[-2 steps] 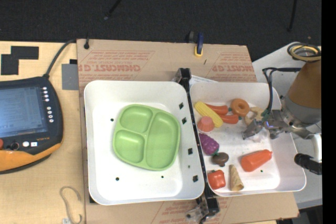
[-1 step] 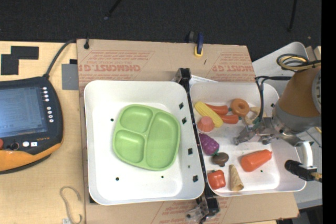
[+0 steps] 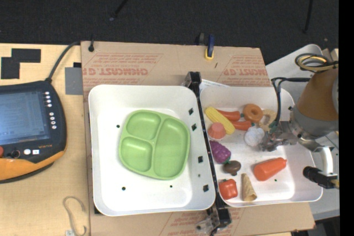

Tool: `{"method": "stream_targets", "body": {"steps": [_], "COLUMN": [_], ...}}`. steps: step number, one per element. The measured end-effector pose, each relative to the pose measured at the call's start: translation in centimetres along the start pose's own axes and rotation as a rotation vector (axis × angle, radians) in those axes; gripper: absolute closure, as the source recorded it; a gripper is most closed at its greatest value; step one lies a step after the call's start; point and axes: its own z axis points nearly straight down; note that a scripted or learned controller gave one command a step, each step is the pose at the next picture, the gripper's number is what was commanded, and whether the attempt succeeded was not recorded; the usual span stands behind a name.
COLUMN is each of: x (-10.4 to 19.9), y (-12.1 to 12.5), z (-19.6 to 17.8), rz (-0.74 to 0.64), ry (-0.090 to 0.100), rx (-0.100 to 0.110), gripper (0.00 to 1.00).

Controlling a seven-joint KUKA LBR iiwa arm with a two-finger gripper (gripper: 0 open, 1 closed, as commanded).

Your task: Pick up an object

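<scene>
Hand [image 3: 272, 141]: mine, low in the right bin [image 3: 298, 188], beside the white ball [image 3: 254, 136].
Grip state: cannot tell.
Carrot [image 3: 269, 168]: just below my hand, apart.
Left bin [image 3: 105, 174]: green plate [image 3: 154, 144].

Green plastic divided plate [image 3: 154, 144] sits mid left white bin [image 3: 105, 174]; right white bin [image 3: 301, 192] touches it on the right. In the right bin: yellow toy corn [image 3: 219, 120] and ring donut [image 3: 253, 113] far; purple toy grapes [image 3: 220, 151] at left wall; orange toy carrot [image 3: 269, 168] centre-near; red toy pepper [image 3: 228, 189] and waffle cone [image 3: 248, 187] along near edge. Black-and-orange teach pendant [image 3: 27, 130] lies on bench, left of both bins.
</scene>
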Motion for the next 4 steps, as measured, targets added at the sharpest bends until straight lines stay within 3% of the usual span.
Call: {"method": "stream_targets", "body": {"steps": [2, 3, 4], "x": [-0.6, -0.7, 4.8], "y": [-0.3, -0.3, 0.9], "z": [-12.7, -13.0, -13.9], "rz": [-0.003, -0.005, -0.009], "ry": [-0.003, -0.001, 0.0], "rx": [-0.007, -0.002, -0.003], "gripper": [1.0, 1.0, 1.0]}}
